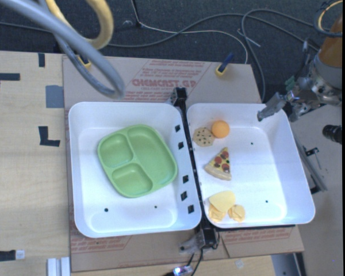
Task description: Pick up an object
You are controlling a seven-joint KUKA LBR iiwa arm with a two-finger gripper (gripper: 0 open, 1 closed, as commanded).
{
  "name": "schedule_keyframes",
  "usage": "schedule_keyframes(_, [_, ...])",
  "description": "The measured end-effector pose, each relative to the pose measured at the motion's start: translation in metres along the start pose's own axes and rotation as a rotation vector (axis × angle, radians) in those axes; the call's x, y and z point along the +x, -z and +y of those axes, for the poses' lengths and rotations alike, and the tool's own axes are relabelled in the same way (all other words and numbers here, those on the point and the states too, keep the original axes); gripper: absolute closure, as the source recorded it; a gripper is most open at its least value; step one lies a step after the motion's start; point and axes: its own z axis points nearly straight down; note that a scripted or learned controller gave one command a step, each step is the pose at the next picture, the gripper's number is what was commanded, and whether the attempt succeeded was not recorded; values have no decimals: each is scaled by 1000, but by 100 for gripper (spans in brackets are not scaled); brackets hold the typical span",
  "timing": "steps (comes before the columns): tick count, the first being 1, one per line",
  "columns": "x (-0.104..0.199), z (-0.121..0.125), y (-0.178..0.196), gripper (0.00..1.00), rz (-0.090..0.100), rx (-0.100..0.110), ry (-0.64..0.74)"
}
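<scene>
The right bin (276, 171) holds a chocolate-chip cookie (203, 136), an orange ball (220, 129) touching it, a pizza slice (220, 164) and a pile of pale yellow cheese pieces (224, 206). My gripper (280, 112) hovers over the bin's far right corner, well to the right of the orange ball. Its two dark fingers stand apart with nothing between them. The arm's orange band (332, 49) shows above it at the right edge.
A green three-compartment plate (137, 160) lies in the left bin (86, 211). A black divider with clips (186, 160) separates the bins. Grey and yellow hoses (80, 33) cross the top left. Cables trail behind the bins.
</scene>
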Motion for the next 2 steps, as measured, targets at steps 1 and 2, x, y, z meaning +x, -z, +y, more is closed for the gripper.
schedule_keyframes(1, [0, 1, 3, 0, -2, -7, 1])
schedule_keyframes(2, [3, 1, -61, 0, -1, -1, 2])
